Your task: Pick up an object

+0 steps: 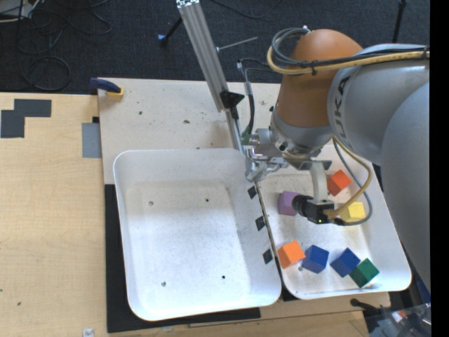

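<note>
My gripper [260,159] hangs over the back left corner of the right bin [397,278], close to the divider between the two bins. Nothing shows held in it. A purple block [287,203] lies just below and to the right of it. An orange-red block [339,182] and a yellow block [356,211] sit further right, partly behind the arm's cable. Along the bin's front lie an orange block [290,253], two blue blocks [316,258] [345,262] and a green block [365,272].
The left bin [121,166] is a wide white tray beside the right one. A slanted metal rail [205,48] rises from behind the bins toward the upper middle. The big grey arm covers the right bin's back right part.
</note>
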{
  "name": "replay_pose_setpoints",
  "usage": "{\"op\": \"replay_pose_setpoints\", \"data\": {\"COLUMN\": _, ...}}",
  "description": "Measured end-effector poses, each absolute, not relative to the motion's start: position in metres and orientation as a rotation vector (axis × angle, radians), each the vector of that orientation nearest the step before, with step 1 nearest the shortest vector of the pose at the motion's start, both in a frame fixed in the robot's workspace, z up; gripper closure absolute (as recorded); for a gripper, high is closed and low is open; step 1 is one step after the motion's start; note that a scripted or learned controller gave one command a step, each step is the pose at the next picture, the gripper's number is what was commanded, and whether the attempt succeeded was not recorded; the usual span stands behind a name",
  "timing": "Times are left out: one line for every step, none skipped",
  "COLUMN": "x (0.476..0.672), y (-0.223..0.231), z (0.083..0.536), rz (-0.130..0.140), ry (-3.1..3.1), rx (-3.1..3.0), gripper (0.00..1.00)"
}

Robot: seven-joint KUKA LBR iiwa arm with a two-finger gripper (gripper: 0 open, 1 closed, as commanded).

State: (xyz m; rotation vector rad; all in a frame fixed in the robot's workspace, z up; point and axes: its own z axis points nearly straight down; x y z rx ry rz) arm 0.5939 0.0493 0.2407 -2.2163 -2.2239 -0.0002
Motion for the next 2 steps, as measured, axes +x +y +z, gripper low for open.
{"op": "replay_pose_setpoints", "data": {"x": 0.6072, "y": 0.0901, "z": 0.2319, "rz": 0.002, "ry": -2.223, "rx": -2.217, "gripper": 1.00}}
{"op": "replay_pose_setpoints", "data": {"x": 0.6062, "y": 0.0902, "z": 0.2323, "rz": 0.006, "ry": -2.226, "rx": -2.214, "gripper": 0.00}}
